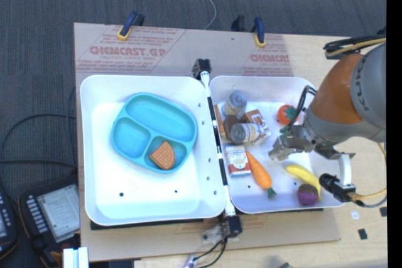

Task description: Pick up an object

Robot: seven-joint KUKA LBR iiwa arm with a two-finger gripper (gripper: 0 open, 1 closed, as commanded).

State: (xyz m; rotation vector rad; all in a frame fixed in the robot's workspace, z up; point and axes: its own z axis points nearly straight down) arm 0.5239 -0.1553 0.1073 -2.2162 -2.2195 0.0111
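Note:
My gripper (281, 146) hangs low over the middle of the right bin (267, 84), its metal fingers pointing left and down. Nothing shows between them. Just left of it lie an orange carrot (259, 172), two tin cans (239, 132) (236, 101) and small food boxes (236, 160). A yellow banana (303, 174) and a purple plum-like fruit (307, 195) rest just below and to the right of the gripper. A red tomato (286, 114) sits above it by the arm.
The left bin (100, 198) bears a blue divided plate (152, 130) with a brown toast piece (163, 155) in its lower right compartment. The arm's grey body and orange band (336, 94) cover the right bin's right side. Clamps (259, 33) stand at the bench's back edge.

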